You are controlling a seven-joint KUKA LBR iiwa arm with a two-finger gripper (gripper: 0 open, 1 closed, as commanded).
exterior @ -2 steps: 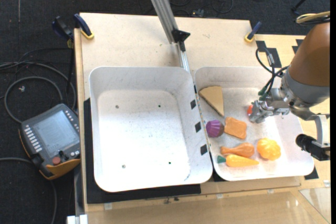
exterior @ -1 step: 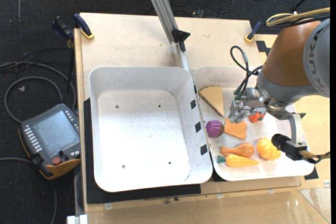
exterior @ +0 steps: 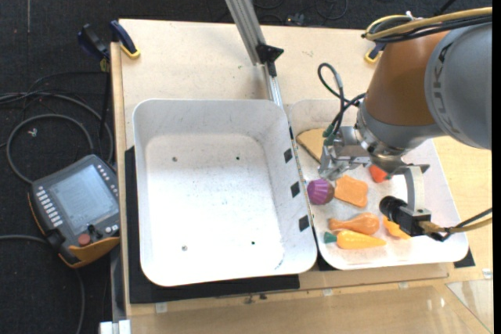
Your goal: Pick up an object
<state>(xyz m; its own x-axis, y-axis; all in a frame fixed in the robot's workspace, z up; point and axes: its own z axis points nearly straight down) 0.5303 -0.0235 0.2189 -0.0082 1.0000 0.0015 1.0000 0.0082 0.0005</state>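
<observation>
My hand (exterior: 335,162) sits right of centre in the frame, lowered into the upper left part of the right bin (exterior: 456,235); its metal fingers point down and left, but whether they are released or clenched I cannot tell, and nothing is seen between them. My grey arm (exterior: 462,82), with its orange band (exterior: 401,82), enters from the right edge and covers much of that bin.

Just below the hand lies a purple onion-shaped piece (exterior: 319,191), close against the bin's left wall. Beside it, to the right, is an orange wedge (exterior: 351,191), tilted. Lower, an orange drumstick-shaped piece (exterior: 356,225) lies with its long axis roughly horizontal, narrow end pointing left. Below it, a yellow-orange carrot-shaped piece (exterior: 358,241) also lies nearly horizontal, its green tip pointing left. A small red piece (exterior: 379,174) shows under my wrist.

The left bin (exterior: 156,121) occupies the centre of the worktop (exterior: 196,59). A control pendant (exterior: 74,207) rests on the floor at the left edge.
</observation>
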